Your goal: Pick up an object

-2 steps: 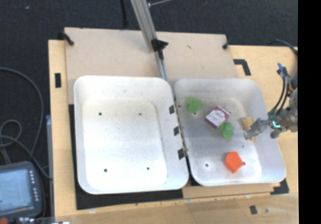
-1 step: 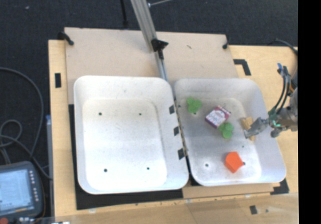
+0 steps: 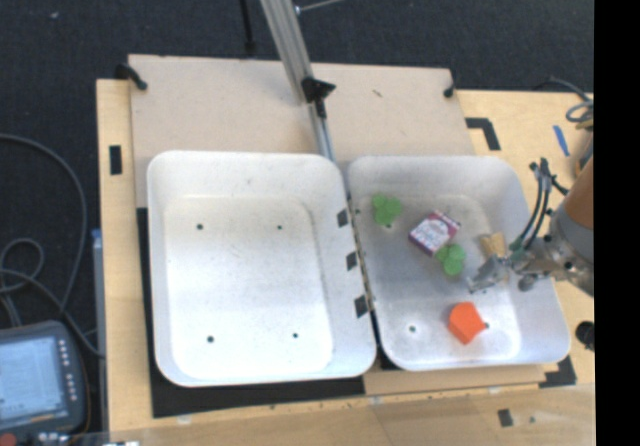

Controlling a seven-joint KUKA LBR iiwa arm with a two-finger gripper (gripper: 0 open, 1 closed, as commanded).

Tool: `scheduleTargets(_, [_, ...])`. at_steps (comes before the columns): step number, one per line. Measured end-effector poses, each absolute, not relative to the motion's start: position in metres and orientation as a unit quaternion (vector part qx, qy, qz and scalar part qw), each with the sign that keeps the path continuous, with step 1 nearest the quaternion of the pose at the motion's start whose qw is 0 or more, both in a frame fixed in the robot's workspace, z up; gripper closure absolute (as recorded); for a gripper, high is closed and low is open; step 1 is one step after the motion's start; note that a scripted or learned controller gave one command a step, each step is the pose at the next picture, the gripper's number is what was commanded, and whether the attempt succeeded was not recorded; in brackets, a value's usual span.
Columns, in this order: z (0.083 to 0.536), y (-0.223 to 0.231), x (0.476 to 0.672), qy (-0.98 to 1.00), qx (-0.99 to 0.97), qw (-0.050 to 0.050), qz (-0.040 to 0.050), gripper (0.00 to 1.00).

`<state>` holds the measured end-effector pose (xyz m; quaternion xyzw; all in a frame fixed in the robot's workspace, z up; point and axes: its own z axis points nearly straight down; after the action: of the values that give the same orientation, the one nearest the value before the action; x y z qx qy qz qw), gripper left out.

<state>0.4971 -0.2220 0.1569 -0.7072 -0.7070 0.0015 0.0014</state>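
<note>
The end effector (image 3: 492,274) hovers over the right bin (image 3: 530,339); its opening cannot be determined. The orange block (image 3: 465,322) appears rigid and light: grip opposite flat faces.

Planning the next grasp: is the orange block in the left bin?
No, the orange block lies in the right bin, near its front edge, below the purple-and-white box.
</note>
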Motion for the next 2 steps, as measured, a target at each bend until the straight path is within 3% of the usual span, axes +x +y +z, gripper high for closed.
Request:
scheduleTargets(1, [0.104,-0.223,0.496,-0.707,-0.708,0.001,0.0015,0.0])
scheduleTargets(2, [0.119,-0.224,0.499,-0.705,-0.709,-0.003,-0.0014,1.0])
